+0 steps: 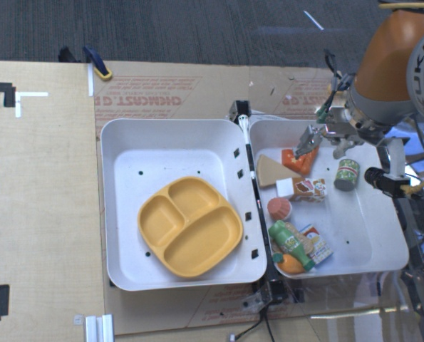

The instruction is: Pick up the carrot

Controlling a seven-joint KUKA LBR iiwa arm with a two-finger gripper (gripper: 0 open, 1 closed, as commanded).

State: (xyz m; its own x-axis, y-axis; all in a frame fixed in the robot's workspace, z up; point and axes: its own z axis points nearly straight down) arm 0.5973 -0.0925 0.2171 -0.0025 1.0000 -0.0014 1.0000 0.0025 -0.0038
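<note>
The carrot, a short orange-red piece, lies in the right bin near its back left, leaning against a tan wedge. My gripper hangs over the back of that bin, open. Its left finger is right at the carrot's upper end and its right finger stands apart over bare bin floor. Nothing sits between the fingers.
In the right bin also lie a green can, a small printed box, a pink round piece, a green bottle, a snack pack and an orange fruit. The left bin holds a yellow divided plate.
</note>
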